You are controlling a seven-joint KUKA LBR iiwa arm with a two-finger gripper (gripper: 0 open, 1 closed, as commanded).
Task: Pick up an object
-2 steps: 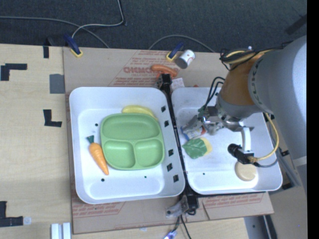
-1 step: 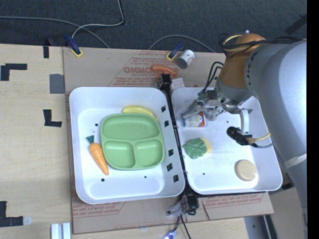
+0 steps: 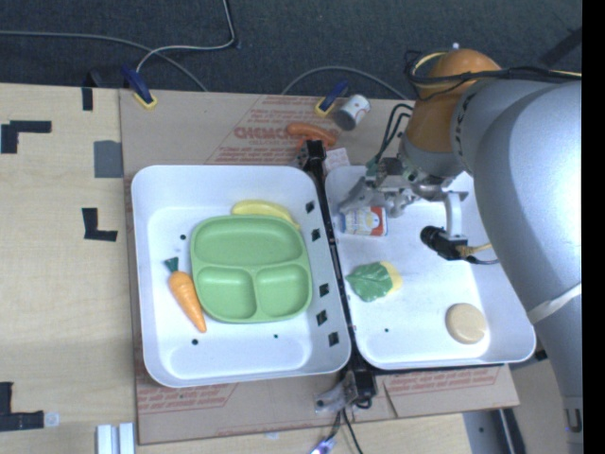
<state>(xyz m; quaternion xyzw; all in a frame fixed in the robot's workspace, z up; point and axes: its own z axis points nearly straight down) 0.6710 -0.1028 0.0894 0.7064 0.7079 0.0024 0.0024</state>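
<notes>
A small white carton with a red label (image 3: pixel 364 221) lies in the upper left of the right white bin (image 3: pixel 492 343), directly below the gripper (image 3: pixel 380 193); whether it is gripped cannot be told. Lower sit a green leafy toy (image 3: pixel 371 281) and a tan round disc (image 3: pixel 466 323). The left white bin (image 3: pixel 156 348) holds a green divided plate (image 3: pixel 251 266) and an orange carrot (image 3: pixel 187 299).

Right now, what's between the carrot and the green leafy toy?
In the camera view, the green divided plate lies between the carrot and the leafy toy, then the bins' black-clipped rims.
</notes>
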